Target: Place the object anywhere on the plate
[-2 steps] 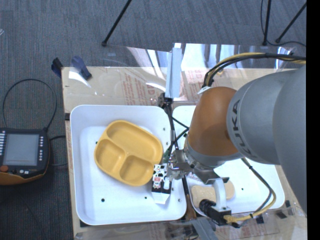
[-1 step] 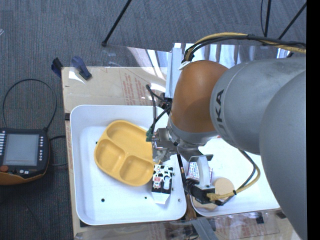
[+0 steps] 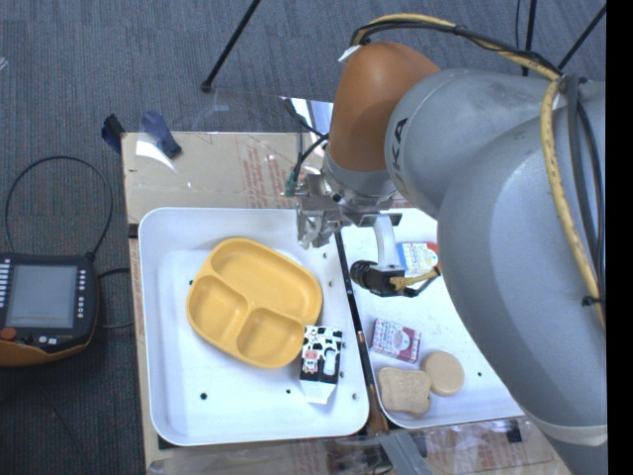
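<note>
Your tabletop is a worn board with red printing and clear film across its far part. It carries two white bins side by side. The left bin holds a yellow three-compartment plate, lying flat. A small carton with a black-and-white cow print lies just beside the plate's near right edge, in the bin and off the plate.

The right bin holds a red-and-white packet, a toast-like slice, a round biscuit and a small blue-and-white carton near a black fitting on the arm.

Your end effector hangs over the far right corner of the left bin, beyond the plate. I cannot tell how far it is open, nor see anything in it.

Around the tabletop you have grey carpet, a pendant with its cable at left, and tripod legs at the far side.
</note>
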You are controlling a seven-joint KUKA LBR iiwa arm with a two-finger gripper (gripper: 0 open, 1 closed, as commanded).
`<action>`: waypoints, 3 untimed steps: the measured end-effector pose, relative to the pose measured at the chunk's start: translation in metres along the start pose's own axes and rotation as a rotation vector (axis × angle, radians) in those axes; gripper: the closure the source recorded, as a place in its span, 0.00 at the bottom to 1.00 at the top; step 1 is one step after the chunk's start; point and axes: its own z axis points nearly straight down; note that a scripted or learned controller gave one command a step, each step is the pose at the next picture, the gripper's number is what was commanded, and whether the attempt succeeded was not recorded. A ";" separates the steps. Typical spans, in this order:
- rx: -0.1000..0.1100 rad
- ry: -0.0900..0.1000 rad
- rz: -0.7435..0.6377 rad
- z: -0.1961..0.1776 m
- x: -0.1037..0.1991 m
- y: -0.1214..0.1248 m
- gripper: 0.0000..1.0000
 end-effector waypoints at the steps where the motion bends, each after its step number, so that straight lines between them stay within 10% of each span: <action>1: -0.011 0.002 0.001 -0.075 -0.064 -0.047 1.00; 2: 0.007 0.001 0.004 -0.003 -0.128 -0.122 1.00; 3: 0.000 0.004 -0.010 -0.001 -0.003 -0.081 1.00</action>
